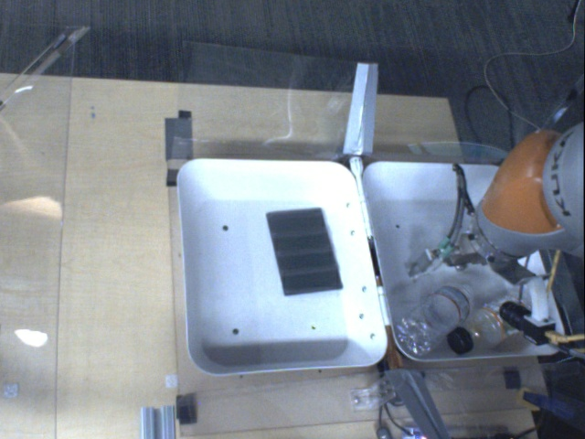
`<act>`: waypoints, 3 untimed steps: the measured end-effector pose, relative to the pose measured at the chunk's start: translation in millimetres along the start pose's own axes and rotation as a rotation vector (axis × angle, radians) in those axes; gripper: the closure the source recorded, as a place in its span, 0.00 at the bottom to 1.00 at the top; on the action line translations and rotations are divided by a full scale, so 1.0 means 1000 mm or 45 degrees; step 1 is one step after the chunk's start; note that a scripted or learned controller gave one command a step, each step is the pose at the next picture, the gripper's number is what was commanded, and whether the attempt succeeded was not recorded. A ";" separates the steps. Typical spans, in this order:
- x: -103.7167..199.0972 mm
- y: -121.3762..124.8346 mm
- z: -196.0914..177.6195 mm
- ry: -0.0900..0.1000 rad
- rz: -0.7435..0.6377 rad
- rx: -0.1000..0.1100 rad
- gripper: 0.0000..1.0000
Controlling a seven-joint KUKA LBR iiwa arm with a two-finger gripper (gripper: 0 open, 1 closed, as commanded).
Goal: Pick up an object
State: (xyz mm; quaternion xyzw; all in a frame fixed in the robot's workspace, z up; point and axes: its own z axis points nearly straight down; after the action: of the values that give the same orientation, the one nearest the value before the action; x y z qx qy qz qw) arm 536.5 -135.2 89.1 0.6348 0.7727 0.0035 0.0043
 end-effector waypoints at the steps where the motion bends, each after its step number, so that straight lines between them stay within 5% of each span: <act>1: -0.002 -0.019 -0.070 0.000 -0.135 0.004 0.00; 2: 0.001 -0.043 -0.001 -0.005 -0.165 -0.012 0.00; 3: -0.028 0.030 0.001 -0.002 0.154 0.000 0.00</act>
State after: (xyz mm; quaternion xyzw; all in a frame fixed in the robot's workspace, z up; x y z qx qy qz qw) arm 571.5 -157.0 88.6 0.6802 0.7330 0.0034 0.0047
